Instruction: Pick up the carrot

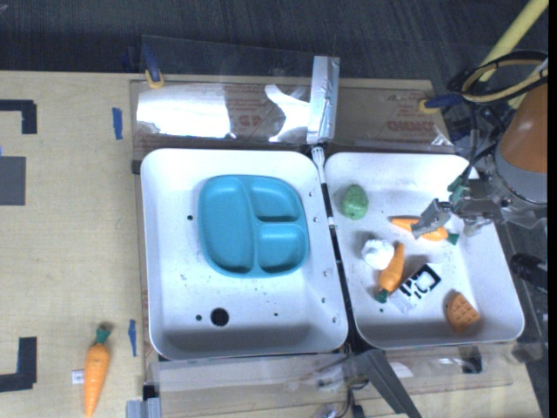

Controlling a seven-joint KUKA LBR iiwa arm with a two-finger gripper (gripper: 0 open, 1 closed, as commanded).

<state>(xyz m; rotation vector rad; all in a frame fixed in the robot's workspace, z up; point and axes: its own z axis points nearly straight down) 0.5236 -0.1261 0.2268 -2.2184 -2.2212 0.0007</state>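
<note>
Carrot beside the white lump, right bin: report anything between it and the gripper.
Nothing visible lies between the gripper and the carrot. A second orange piece lies under the gripper; the white lump sits at the carrot's left.

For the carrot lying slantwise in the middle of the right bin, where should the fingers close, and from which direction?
Grip the carrot at mid-body, coming straight down, fingers closing across its narrow width. It lies flat and slanted, green tip toward the near edge. A white piece touches its upper left and a black-and-white tag sits to its right, so the middle probably gives the most room.

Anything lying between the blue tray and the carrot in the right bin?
In the camera view, between the blue tray and the carrot lie the bins' adjoining rims and a white object touching the carrot.
</note>
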